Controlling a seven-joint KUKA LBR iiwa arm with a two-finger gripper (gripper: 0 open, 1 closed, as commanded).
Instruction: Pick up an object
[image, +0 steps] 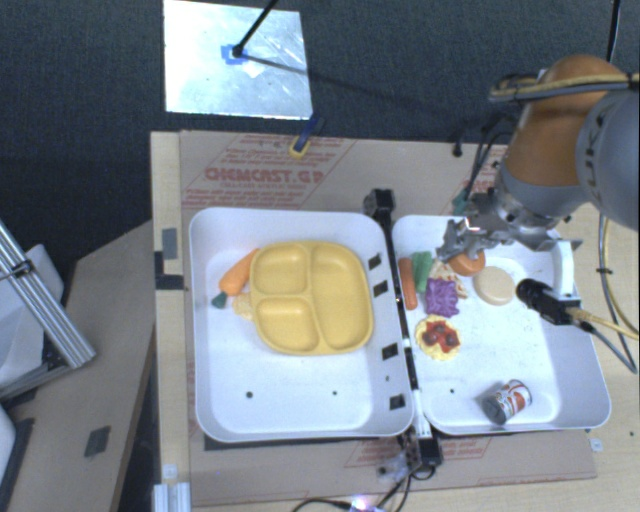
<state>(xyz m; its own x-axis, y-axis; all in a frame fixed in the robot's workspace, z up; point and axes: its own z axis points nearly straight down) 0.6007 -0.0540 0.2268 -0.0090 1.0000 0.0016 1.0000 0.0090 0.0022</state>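
Gripper (458, 240) down in right bin (560, 400) at its 11 o'clock, over an orange round item (468, 264) touching its tip, jaw state not discernible, purple piece (441, 297) at 6 o'clock of it.

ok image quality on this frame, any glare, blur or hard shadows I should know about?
Camera view: strong glare on the foil-like sheet at the top, washing out its surface; the white bins are bright but keep detail; lighting is even, shadows soft; the arm at right looks slightly soft; small items near the gripper lack fine detail.
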